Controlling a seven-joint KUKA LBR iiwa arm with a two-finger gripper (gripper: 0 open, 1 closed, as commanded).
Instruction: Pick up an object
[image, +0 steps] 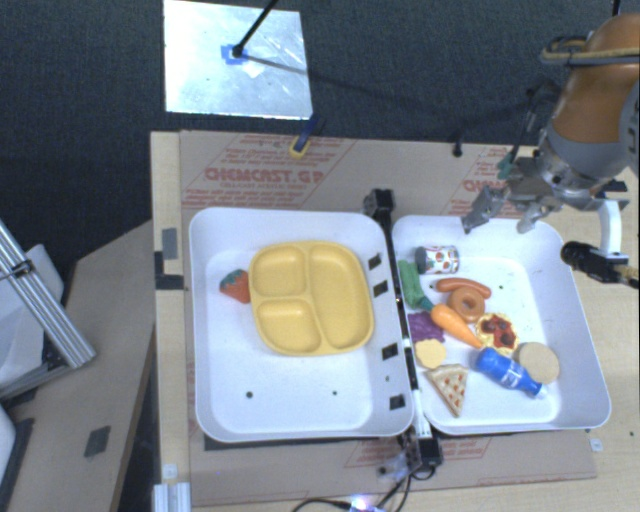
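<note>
the bench (120, 290) carries a cardboard sheet (330, 165) with red print, and on it two shallow white bins side by side. the left bin (215, 400) holds a yellow divided tray (308, 297) with three compartments, lying near the bin's middle; a small strawberry-like toy (235, 285), red-orange with a green top, touches the tray's left edge.

the grey arm with its orange band (598, 85) reaches in from the far right, and its gripper (507, 213) hovers over the far edge of the right bin (585, 390) — two fingers spread apart, nothing between them.

the right bin holds the clutter of toy food. nearest the gripper, a small can (438, 260) with a red and white label lies on its side at the far left of the bin. beside it a green pod-like piece (413, 282) runs along the left wall. then a sausage (470, 287), a brown ring donut (468, 301), a carrot (456, 325) lying on a slant, a purple piece (423, 325), and a small pizza-like round (496, 328). nearer still: a pale yellow disc (430, 353), a blue bottle (508, 370) on its side, a tan cookie-like round (538, 361) touching the bottle, and a pizza wedge (450, 386) — the nearest item.
</note>
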